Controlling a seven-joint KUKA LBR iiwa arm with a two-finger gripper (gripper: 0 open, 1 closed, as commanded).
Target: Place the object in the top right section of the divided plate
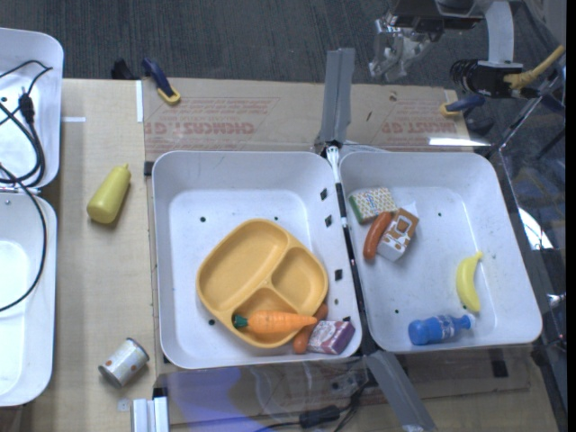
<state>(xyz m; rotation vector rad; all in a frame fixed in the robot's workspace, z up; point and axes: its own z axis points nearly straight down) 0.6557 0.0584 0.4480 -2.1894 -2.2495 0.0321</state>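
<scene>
A cardboard-covered desk (270, 115) seen from above at a slant carries two shallow white bins side by side, with dark carpet beyond its far edge. The left bin (180, 187) holds a yellow divided plate (261, 282) set at an angle, with one large section and two smaller ones. A toy carrot (274, 321) lies across the plate's near rim, and a small purple-and-white packet (331, 337) sits just beside it against the bin wall. The plate's top right section (297, 277) appears bare. The right bin (504, 196) holds the loose items: a green-and-white box (372, 202), a red sausage (377, 234) touching a small orange-and-white carton (397, 234), a banana (468, 282) near the right wall, and a blue bottle (439, 328) lying on its side at the near edge. The pincer (396, 57) hangs high above the desk's far edge, beyond the right bin and well apart from every item; nothing is visible between its fingers, and whether they stand wide or narrow cannot be told at this size. Which item is meant is not clear. Judging from this, the task has barely begun: an item has yet to be picked up, carried over and set in the top right section. Outside the bins, a yellow bottle (109, 194) and a small can (123, 361) lie on the desk at left.
</scene>
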